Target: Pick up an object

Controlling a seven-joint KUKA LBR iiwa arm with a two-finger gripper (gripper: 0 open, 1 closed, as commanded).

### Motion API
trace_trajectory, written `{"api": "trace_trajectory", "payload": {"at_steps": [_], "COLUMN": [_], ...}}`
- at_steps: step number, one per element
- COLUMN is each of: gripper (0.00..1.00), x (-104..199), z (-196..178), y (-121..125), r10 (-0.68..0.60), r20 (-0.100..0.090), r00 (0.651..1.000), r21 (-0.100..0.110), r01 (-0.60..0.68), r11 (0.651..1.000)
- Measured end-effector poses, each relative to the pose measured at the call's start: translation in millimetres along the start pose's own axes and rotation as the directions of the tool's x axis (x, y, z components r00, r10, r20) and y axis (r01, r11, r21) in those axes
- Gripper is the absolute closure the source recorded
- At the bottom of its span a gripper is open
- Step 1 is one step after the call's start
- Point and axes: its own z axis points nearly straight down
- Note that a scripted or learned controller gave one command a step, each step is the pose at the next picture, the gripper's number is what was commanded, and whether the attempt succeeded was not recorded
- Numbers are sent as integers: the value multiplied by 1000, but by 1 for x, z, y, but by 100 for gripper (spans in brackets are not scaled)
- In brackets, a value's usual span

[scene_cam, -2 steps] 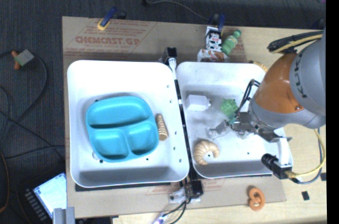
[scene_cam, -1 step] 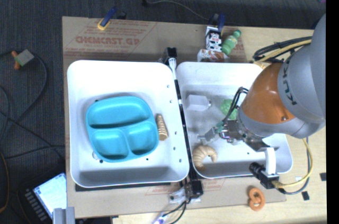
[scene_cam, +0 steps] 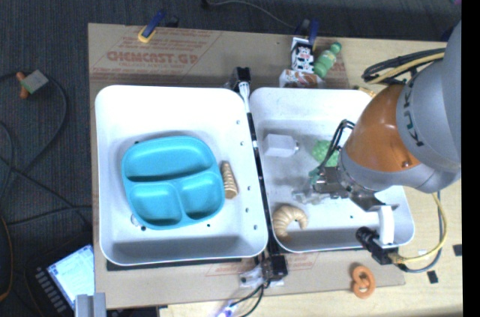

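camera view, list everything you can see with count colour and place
bins: 2, white, side by side on the bench
divided tray: 1, light blue, in the left bin
ridged pastry piece: 1, tan, left bin, beside the tray's right edge
croissant: 1, tan, right bin, near its front edge
clear block: 1, whitish, right bin, towards the back left
green item: 1, green, right bin, partly behind the arm
orange ring: 1, orange, on the bench in front of the right bin
clamps: 2, blue, back edge of the bench
arm: 1, grey with orange band, over the right bin
hand: 1, dark, low in the right bin

Grey arm (scene_cam: 442,113) with orange band (scene_cam: 379,136), black cables, yellow cable.
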Motion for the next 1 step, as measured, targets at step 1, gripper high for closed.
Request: {"api": "trace_trajectory", "payload": {"at_steps": [1], "gripper": [100], "x": [9], "z": [-85], "y": [86], "r10": [-3], "r20": [-6], "r00": [1000], "r21": [13], "r01": [4], "r11": [1000]}}
